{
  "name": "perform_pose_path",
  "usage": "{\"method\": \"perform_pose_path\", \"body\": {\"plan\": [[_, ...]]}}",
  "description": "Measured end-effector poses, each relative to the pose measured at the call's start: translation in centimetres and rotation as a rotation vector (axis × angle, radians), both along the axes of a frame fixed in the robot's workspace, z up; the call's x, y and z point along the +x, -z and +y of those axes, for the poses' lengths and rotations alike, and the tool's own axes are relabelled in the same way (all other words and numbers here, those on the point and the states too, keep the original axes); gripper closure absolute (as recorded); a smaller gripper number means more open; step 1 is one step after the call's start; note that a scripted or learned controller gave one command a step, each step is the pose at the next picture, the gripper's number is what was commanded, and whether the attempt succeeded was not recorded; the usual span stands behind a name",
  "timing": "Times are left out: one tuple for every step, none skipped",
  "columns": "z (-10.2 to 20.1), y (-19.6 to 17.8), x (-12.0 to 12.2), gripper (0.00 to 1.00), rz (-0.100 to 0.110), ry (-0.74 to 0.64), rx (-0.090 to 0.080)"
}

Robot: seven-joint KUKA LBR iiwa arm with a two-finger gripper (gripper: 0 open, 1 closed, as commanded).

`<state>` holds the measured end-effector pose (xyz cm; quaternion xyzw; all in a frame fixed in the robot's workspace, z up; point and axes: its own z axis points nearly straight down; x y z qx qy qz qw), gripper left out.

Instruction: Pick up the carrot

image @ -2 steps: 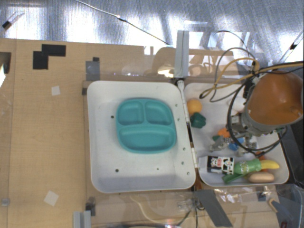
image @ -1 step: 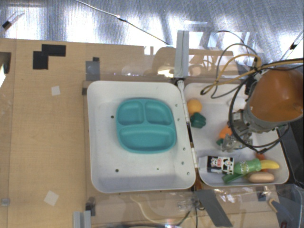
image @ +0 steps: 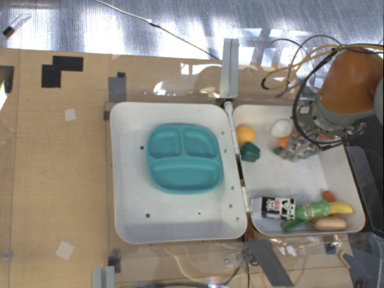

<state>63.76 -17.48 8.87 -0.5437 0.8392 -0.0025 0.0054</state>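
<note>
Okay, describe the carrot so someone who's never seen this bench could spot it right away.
Look in the right bin, at its far end where the gripper hangs. The carrot lies just left of the gripper, below a white egg. It is the small orange piece with a green tip, smaller than the round orange ball further left.

Sunlit grey floor (image: 180, 17) beyond tan bench (image: 54, 179)

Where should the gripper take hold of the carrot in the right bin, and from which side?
Judging from the camera view, the carrot lies low beside the white egg, with the gripper right over it. Only its orange end shows. Probably grip across that narrow orange body, coming straight down from above, keeping the closing direction away from the egg. Its full length is hidden.
</note>
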Motion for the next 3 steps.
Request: {"method": "perform_pose_path", "body": {"plan": [[0.0,0.0,0.0,0.0,0.001,0.001,0.0],[-2.8,-0.1,2.1,0.0,-0.002,0.29,0.003],[-2.6,-1.6,2.5,1.0,-0.015,0.291,0.005]]}}
